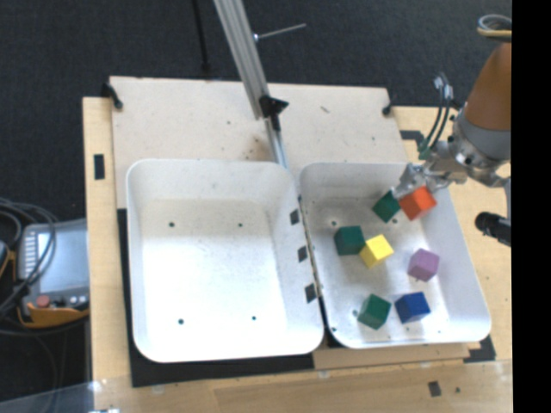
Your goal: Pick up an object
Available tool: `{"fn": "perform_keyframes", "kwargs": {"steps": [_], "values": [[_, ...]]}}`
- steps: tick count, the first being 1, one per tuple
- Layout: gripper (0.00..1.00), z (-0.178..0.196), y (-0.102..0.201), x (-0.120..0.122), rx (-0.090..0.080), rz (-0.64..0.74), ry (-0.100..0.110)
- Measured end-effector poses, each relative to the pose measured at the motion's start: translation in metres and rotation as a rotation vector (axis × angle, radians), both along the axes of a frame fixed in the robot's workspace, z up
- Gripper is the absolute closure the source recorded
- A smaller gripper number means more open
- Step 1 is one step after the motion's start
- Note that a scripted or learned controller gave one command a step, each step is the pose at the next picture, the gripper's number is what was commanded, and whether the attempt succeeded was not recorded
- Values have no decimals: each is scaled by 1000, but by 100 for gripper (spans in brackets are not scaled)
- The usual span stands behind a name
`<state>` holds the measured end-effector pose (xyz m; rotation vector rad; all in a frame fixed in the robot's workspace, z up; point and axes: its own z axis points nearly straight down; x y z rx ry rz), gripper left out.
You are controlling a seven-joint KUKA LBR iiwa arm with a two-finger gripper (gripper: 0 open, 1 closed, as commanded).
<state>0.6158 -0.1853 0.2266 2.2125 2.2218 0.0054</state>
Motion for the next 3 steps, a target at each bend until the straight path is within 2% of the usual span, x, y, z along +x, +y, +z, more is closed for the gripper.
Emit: {"fn": "perform_keyframes", "kwargs": {"steps": [1, 2, 3], "values": [[100, 54, -2, 1, -1, 1, 0], [100, 42, 44, -17, 1, 1, 7], [100, 40, 85, -23, 2, 2, 7]]}}
